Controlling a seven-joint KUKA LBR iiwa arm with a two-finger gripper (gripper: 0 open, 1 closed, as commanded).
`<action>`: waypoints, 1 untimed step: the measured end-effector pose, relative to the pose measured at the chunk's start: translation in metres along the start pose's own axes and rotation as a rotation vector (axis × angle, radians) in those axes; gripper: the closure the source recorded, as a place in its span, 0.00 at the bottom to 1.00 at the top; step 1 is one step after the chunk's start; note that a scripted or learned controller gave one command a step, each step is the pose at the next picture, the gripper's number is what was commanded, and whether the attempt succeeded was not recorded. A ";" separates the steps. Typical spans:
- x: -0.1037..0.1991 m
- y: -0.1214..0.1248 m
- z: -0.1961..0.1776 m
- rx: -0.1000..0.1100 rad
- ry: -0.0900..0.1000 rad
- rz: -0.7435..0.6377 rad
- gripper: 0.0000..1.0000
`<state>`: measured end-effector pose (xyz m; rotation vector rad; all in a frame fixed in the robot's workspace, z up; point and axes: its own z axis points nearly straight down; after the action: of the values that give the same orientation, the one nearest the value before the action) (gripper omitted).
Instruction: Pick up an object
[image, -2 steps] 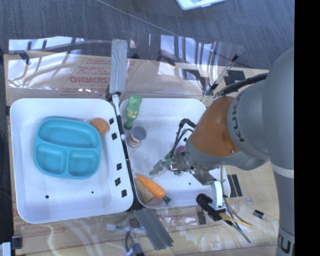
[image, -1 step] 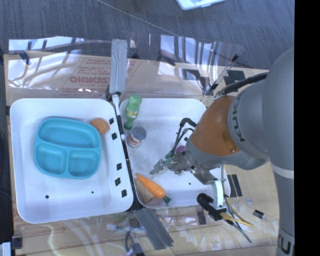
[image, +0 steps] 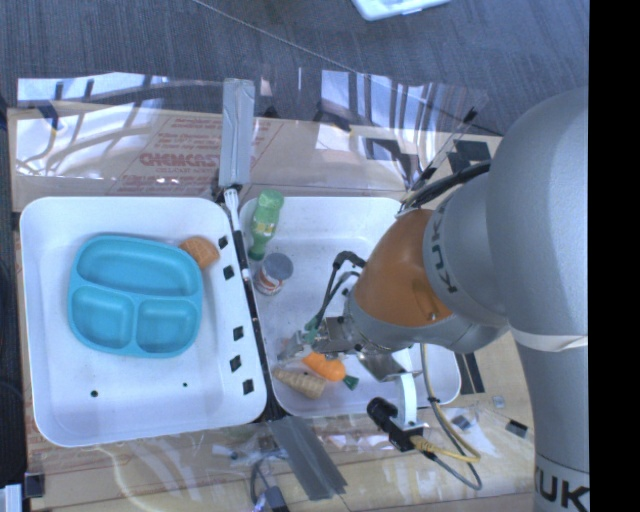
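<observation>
End effector (image: 318, 345), grip state unclear, low over carrot (image: 325, 366) near right bin's (image: 310, 215) front edge.

Two bins, left (image: 40, 300) and right (image: 330, 215): white plastic, smooth, slight sheen. Tray (image: 133, 295) in the left bin: blue moulded plastic, glossy, three compartments. Bottle (image: 264, 222) at 10 o'clock in the right bin: green translucent plastic, shiny. Can (image: 271, 273) just below it: metal, dull grey lid. Carrot (image: 327, 367) at 7 o'clock in the right bin: orange plastic, smooth. Bread piece (image: 299, 381) touching it: tan, rough matt surface. Arm (image: 540, 230): grey painted casing, satin finish; band (image: 400, 285) above the wrist, glossy orange. Sheet (image: 180, 150) behind the bins: brown cardboard, matt, printed red. Screen (image: 400, 110) above it: clear plastic, reflective. Floor (image: 150, 35) at 12 o'clock: dark carpet, coarse weave.
</observation>
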<state>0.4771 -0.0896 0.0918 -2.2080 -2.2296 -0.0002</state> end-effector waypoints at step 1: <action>-0.001 0.000 -0.009 0.002 0.000 -0.004 1.00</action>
<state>0.4774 -0.0902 0.1011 -2.2023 -2.2338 0.0016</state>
